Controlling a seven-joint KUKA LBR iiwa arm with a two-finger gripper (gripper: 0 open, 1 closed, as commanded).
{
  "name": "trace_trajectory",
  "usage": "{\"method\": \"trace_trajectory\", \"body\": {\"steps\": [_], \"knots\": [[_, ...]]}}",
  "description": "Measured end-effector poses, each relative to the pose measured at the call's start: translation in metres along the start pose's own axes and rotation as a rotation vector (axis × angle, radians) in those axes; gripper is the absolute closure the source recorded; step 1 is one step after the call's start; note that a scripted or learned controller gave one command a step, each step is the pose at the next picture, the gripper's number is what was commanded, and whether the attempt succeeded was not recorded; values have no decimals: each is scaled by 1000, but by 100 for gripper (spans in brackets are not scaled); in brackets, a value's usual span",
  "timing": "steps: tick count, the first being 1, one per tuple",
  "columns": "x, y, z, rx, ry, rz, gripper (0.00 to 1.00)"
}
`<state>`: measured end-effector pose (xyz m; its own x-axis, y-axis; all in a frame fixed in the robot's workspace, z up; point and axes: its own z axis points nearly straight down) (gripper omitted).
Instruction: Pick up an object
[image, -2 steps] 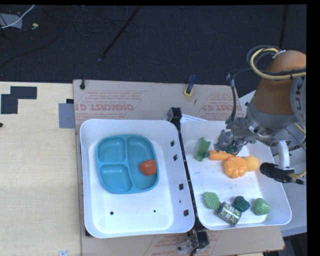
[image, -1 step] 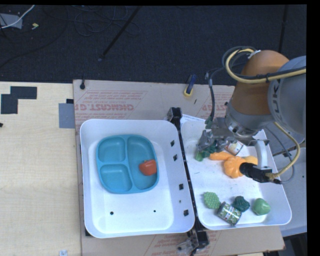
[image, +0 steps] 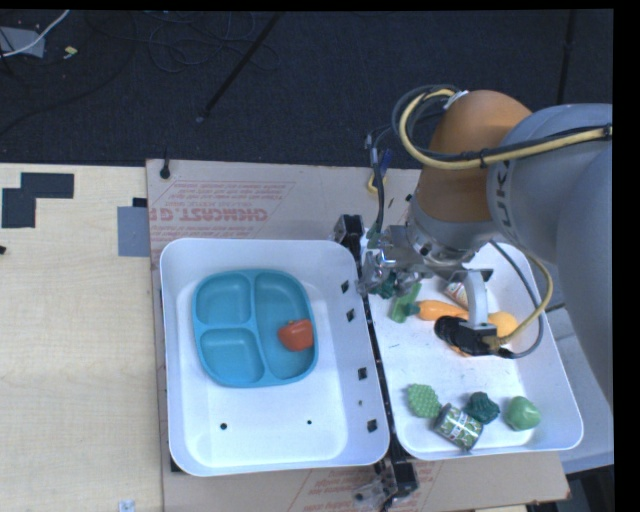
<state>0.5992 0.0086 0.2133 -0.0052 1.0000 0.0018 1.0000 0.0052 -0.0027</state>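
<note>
My gripper (image: 388, 283) hangs low over the upper left corner of the right bin (image: 545, 375), close to the wall between the two bins. A small dark green piece (image: 406, 304) lies right at its tip; whether it is between the fingers cannot be made out. Just to the right of it lies an orange piece (image: 434, 310), and further right a yellow piece (image: 504, 322), partly under the wrist.
Along the right bin's front lie a bumpy green piece (image: 423, 401), a green and white can (image: 458, 427), a dark teal piece (image: 484, 406) and a green ball (image: 521, 412). The left bin (image: 262, 440) bears a blue divided plate (image: 226, 352) with a red piece (image: 295, 334).
</note>
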Motion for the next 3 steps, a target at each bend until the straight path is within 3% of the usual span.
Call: {"method": "trace_trajectory", "body": {"steps": [1, 3], "knots": [[27, 3, -5, 0, -1, 2, 100], [22, -1, -21, -1, -2, 5, 100]]}}
